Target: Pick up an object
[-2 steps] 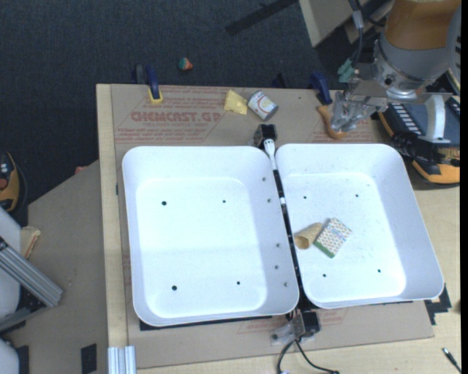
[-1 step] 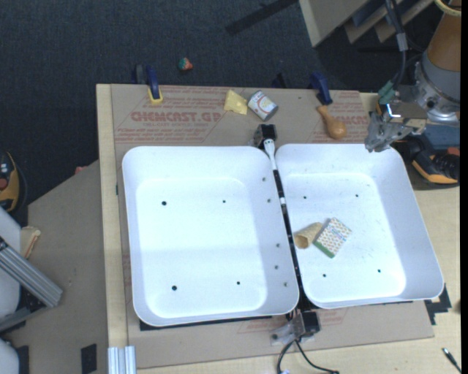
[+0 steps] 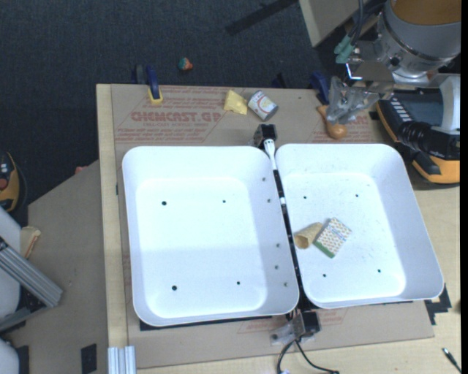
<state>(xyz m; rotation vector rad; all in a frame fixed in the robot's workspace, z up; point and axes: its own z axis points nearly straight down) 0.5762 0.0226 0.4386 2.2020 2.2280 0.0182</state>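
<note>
Look to the upper right of the frame and you find the grey arm with its orange band [image 3: 424, 18], coming in from the right edge and ending in the two-finger metal gripper [image 3: 345, 109], which hangs over the brown cardboard bench top [image 3: 183, 120] just above the far rim of the right-hand shallow white bin [image 3: 409, 212]. You cannot tell from this slanted view how the tool is set, released or clenched, and nothing can be seen caught in it. Just below its tip, on the cardboard, lies a small orange-brown rounded lump [image 3: 336, 131]. The things you could pick sit low in the left half of the right bin: a small square sponge with a speckled pale top and a green edge [image 3: 332, 237], and, touching its left side, a tan cone-shaped piece [image 3: 307, 234] that lies close to the bin's left wall. Both are well apart from the tool. The left-hand shallow white bin [image 3: 139, 219] sits beside the right one, their rims meeting at the centre of the frame. Along the top of the cardboard, above the left bin, you see a yellow wedge-shaped block [image 3: 235, 103] and, just to its right, a small white box-like object [image 3: 262, 105].
</note>
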